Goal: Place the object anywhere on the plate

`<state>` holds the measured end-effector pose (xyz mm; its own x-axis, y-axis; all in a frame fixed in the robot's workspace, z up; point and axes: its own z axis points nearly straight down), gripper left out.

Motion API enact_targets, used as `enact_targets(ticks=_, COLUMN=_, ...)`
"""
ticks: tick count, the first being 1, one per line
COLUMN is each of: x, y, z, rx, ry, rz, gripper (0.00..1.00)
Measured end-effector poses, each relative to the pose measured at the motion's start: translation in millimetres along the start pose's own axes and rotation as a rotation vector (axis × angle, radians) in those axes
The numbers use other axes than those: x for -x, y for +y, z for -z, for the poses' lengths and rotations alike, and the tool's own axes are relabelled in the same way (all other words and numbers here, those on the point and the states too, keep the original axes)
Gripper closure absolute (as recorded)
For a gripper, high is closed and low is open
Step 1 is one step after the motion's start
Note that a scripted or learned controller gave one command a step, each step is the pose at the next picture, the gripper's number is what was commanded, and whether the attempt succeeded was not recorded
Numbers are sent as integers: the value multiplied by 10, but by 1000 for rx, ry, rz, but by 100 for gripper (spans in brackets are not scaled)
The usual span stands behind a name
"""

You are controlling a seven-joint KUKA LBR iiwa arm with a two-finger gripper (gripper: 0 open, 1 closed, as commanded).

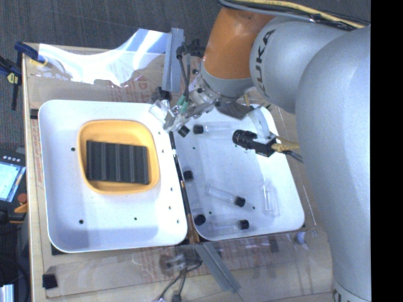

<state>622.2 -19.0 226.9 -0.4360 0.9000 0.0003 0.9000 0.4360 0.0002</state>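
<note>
Claw (171,113) at upper centre of frame, over top left corner of right bin (286,197), beside seam between bins. Cannot tell claw state; too small and cluttered. Grey arm (315,74) with orange band fills right side.

Yellow plate (94,137) with dark ribbed centre lies in left bin (63,219), left of centre.

Clear vials with black caps scattered in right bin: one (225,195) near bottom centre, one (269,197) toward right edge. Which is task object, cannot tell.

Phone (9,180) at left edge of table (113,269).
</note>
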Motion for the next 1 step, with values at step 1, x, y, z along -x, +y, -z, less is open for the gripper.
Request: enact_targets(ticks=1, x=1, y=0, z=0, rx=0, ry=0, rz=0, gripper=0)
